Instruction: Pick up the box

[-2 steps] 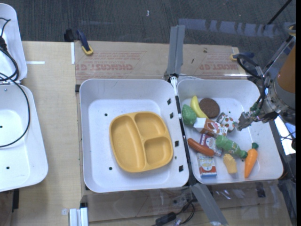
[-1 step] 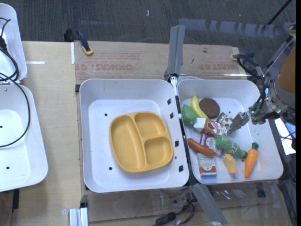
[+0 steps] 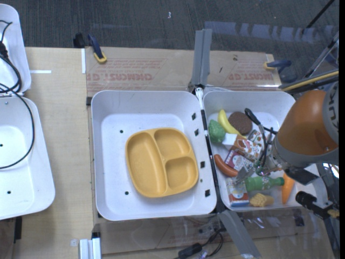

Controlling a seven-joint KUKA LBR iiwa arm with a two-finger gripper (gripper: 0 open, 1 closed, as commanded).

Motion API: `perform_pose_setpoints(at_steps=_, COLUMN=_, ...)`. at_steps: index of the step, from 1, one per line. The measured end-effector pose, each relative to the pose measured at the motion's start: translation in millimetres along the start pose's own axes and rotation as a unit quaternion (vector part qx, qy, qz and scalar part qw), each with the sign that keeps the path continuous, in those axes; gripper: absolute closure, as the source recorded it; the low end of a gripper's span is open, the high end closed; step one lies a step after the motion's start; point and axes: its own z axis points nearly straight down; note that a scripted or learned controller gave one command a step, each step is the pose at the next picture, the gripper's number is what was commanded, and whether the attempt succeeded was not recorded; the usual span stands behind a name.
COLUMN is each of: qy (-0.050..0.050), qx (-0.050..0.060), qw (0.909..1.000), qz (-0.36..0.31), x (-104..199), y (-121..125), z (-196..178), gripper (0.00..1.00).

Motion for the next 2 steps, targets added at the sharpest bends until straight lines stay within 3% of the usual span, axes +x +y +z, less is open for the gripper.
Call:
perform_pose_setpoints(at_steps=1, qy=0.000, qx=0.000, qw=0.9994, qz=-0.035, x=-26.3, y=34.9, z=8.9, gripper=0.00)
perform_pose_setpoints(at_steps=2, qy=0.000, qx=0.001, qw=0.9954, qz=0.096, x=-26.9, y=60.1, z=9.4, gripper=0.00)
